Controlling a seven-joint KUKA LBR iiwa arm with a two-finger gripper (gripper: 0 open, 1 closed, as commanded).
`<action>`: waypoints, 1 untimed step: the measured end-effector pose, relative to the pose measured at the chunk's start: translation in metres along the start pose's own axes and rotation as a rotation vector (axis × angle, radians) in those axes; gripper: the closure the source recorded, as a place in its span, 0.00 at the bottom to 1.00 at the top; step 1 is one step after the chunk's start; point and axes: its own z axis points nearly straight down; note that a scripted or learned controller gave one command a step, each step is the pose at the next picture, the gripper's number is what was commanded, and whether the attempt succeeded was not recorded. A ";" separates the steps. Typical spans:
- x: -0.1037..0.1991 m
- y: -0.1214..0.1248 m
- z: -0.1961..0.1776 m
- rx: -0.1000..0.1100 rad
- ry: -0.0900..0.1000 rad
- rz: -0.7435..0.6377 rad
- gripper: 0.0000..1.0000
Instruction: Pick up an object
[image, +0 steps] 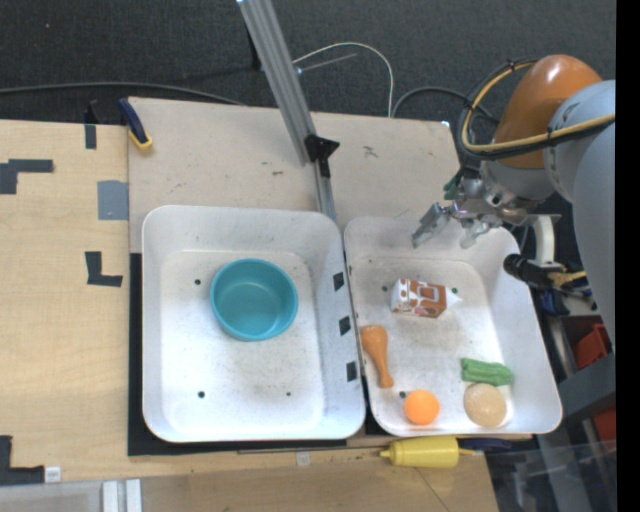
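Right bin (520, 330), taken as landmark: the gripper (450, 229) hangs over its far rim, jaws spread wide with nothing between them, seemingly poised for a descent not yet begun. Likeliest target, a small carton (419, 298), brown and white, lying on its side near the bin's middle, just inward of the gripper; boxy, flat-faced, probably easy to pinch. Also inside: an orange drumstick-shaped toy (377, 354) by the bin's left wall; an orange ball (422, 407), a pale round piece (485, 405) and a green piece (487, 372) at its near end. Left of the bin, a second bin (160, 300) holds a teal bowl (254, 299). A yellow bottle (425, 452) lies outside the near rim.
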 end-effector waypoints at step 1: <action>-0.005 -0.005 0.047 -0.001 -0.001 0.001 0.00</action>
